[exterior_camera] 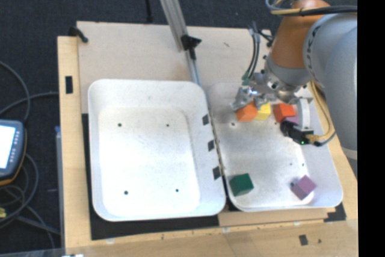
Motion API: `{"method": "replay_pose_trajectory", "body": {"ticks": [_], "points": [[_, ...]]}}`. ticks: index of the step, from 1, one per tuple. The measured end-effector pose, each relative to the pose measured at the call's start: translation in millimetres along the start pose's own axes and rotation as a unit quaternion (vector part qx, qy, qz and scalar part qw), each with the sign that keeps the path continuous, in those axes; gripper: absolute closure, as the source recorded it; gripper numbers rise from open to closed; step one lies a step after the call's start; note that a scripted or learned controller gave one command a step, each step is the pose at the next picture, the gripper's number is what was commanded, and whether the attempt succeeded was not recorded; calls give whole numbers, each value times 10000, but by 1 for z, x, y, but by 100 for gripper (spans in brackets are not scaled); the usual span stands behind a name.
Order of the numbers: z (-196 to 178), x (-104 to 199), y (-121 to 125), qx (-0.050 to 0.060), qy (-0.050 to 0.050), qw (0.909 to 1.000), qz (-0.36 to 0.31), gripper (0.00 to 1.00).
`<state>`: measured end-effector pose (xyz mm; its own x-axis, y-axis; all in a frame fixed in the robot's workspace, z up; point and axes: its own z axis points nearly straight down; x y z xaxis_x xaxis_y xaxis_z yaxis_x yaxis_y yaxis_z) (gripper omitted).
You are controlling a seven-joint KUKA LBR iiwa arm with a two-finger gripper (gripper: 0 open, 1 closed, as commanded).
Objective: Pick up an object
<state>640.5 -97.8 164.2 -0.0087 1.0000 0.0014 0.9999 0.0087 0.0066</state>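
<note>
Over the right bin's (328, 186) far end, near its back rim, the tool (257, 100) hangs low from the orange-banded arm (313, 39). It sits right above a tight cluster: an orange block (245, 113), a yellow block (263, 112), a red-orange block (284, 110), all touching or nearly so. Whether the tool is apart, together or clamped on anything, I cannot tell; the wrist body hides that.

Judgement: the orange block is the likely target, being directly beneath the tool. The crowding could spoil a clean grip, since neighbours leave little room at the sides.

Near the bin's front rim lie a green cube (241, 184) toward the left wall and a purple cube (302, 187) toward the right corner, well apart from each other and easier to reach.

Blocks look small, matte, hard-edged, probably foam or wood. Both bins are shallow, white, speckled, round-cornered. The left bin (99, 129) shows a few dark dots on its floor. The table (120, 45) is pale board.
</note>
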Motion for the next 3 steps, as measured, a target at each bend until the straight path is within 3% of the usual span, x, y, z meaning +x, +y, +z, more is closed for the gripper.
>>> {"method": "replay_pose_trajectory", "body": {"ticks": [1,2,3], "points": [[-20,-41,13,13,-21,10000,50,100],[-99,22,-10,-11,-1,10000,4,100],[-93,104,-39,38,3,10000,-2,100]]}}
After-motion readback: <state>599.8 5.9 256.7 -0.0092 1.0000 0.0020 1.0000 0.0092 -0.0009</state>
